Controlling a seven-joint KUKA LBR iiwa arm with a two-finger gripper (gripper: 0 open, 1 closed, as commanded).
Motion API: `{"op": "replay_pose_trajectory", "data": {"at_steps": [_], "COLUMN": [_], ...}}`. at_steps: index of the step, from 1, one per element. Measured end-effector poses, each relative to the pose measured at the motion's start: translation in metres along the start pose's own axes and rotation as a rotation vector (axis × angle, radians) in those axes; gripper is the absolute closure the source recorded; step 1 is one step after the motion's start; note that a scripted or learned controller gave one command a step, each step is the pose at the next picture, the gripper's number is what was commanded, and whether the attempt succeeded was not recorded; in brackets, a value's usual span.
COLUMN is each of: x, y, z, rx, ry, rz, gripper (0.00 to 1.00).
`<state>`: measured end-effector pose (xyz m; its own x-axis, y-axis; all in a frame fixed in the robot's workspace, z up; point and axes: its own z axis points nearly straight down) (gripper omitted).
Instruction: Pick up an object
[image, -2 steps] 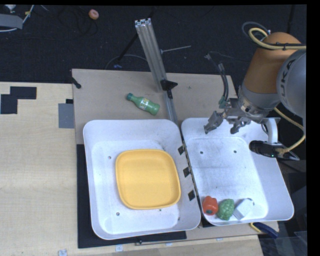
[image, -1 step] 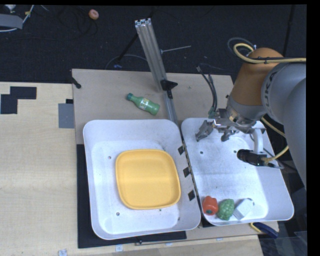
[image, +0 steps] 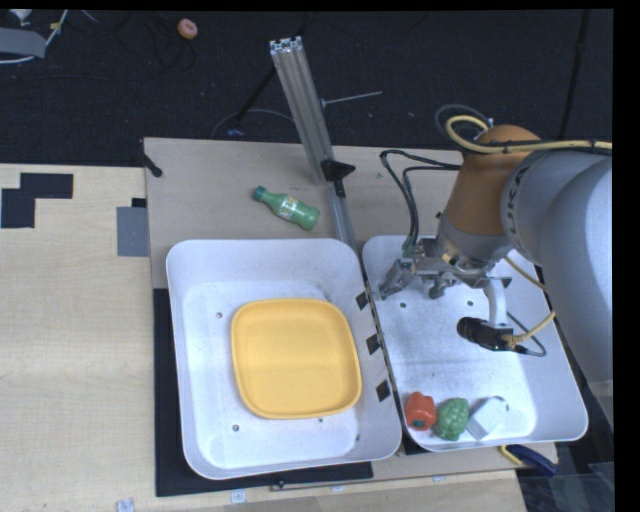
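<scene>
Plate (image: 296, 357) in left bin (image: 190, 280); toys (image: 450, 417) — right bin (image: 560, 400)

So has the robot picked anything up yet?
Not yet, it seems. Done: the arm's gripper has reached over the right bin, near its far end. In hand: nothing that I can see. Left: the grab itself. The red toy, green toy and white block sit at the bin's near edge; a yellow plate lies in the left bin.

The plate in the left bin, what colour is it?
Yellow. The plate shows plainly in the camera view.
</scene>
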<state>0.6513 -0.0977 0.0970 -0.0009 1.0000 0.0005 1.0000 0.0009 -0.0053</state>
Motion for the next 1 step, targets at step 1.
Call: {"op": "replay_pose_trajectory", "data": {"at_steps": [1], "x": [-0.0012], "y": [0.0012], "z": [-0.0128], "rx": [-0.005], "ry": [-0.001], "rz": [0.002], "gripper": [1.00]}}
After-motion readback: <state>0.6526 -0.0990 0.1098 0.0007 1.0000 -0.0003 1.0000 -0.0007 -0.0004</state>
